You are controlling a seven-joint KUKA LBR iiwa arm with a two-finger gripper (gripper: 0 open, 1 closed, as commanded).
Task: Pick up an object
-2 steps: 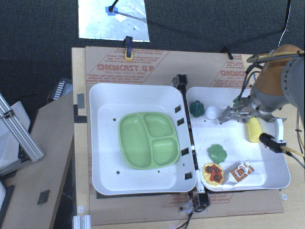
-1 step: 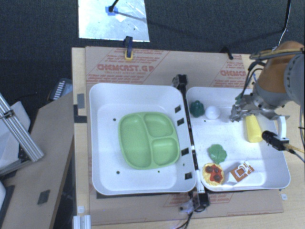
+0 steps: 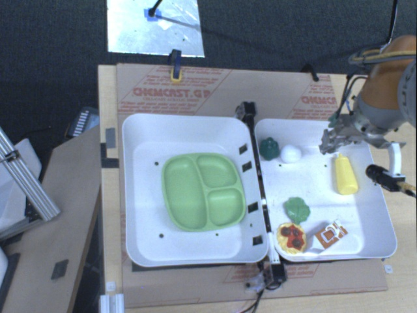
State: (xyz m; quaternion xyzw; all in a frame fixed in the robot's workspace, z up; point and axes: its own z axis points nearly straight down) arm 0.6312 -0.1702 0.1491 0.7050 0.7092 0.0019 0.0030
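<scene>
Up at the frame's right, the gripper (image 3: 332,142) hovers just above the yellow bottle (image 3: 345,174) — its grasp state cannot be told.

one fixed overhead view, slanting down on both white bins (image 3: 195,126), arm (image 3: 384,90) from right

Bright even overhead light, soft shadows, glare on foil sheet (image 3: 155,18), slightly soft focus

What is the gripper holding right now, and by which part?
Nothing that shows. The gripper hangs over the right bin, just above the top end of the yellow bottle, which lies on the bin floor.
</scene>
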